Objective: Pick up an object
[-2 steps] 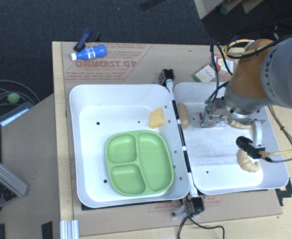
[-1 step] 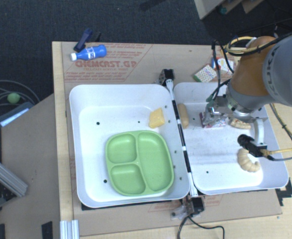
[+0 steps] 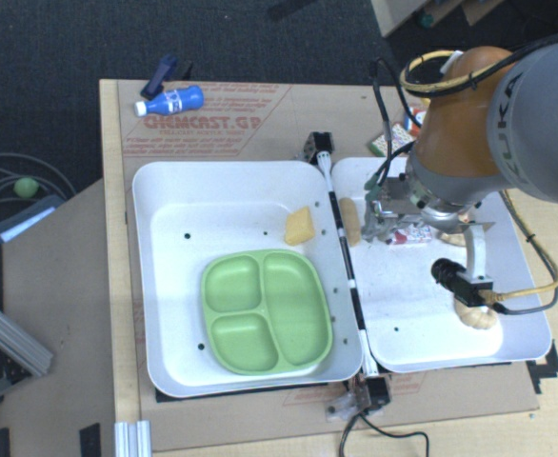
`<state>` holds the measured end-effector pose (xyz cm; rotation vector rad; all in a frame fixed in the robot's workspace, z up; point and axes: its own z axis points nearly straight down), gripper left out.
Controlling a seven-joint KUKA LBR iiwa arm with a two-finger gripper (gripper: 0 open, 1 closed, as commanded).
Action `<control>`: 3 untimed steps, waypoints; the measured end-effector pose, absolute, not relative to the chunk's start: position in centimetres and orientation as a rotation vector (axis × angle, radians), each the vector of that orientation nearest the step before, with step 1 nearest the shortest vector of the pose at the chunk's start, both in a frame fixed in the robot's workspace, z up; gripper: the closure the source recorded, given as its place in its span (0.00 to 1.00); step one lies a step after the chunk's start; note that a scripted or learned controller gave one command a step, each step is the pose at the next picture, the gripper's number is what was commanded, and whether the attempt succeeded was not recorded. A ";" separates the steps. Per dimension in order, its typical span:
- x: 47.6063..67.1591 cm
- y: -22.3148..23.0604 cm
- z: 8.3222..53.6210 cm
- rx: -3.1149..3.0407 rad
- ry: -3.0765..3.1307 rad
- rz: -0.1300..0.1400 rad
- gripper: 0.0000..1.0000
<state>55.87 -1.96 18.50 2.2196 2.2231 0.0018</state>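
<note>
My gripper [image 3: 382,219] hangs low over the back left part of the right bin [image 3: 422,336], under the orange wrist band. A small red and white packet [image 3: 410,235] lies just right of it. A tan oblong piece [image 3: 351,221] rests against the bin's left wall, next to the gripper. A pale round lump [image 3: 476,314] sits near the right edge of the same bin. In the left bin [image 3: 169,208] there is a green divided plate [image 3: 263,310] and a yellow block [image 3: 300,226].
A blue and white bottle [image 3: 169,100] lies on the cardboard behind the left bin. Small coloured items [image 3: 393,141] sit behind the right bin, partly hidden by the arm. Black cables run along the arm and across the right bin.
</note>
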 end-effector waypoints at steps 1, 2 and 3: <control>59.2 -10.4 19.7 2.221 2.218 -0.001 1.00; 59.2 -10.3 19.7 2.220 2.219 0.001 0.00; 61.0 -12.0 8.9 2.215 2.214 0.007 0.00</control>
